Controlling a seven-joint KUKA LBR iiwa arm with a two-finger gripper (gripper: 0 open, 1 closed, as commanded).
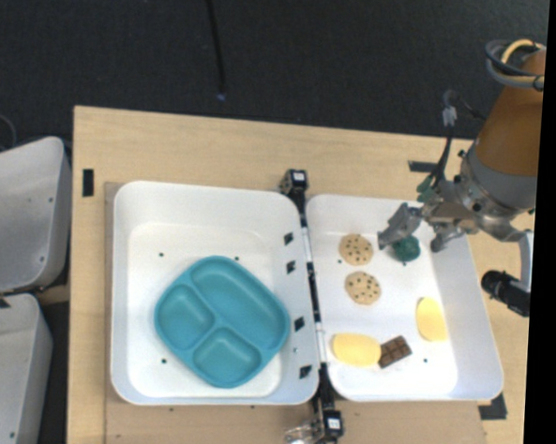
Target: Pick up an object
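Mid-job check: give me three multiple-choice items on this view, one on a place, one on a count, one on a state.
1. The blue divided plate lies in:
A. the left bin
B. the right bin
C. the bare bench

2. Round cookies in the right bin:
A. one
B. two
C. four

3. The gripper is:
A. over the left bin
B. over the right bin's far part, by a small green object
C. resting on the plate

Key: 1 A, the plate fills the left bin. 2 B, two cookies. 3 B, it hangs there.
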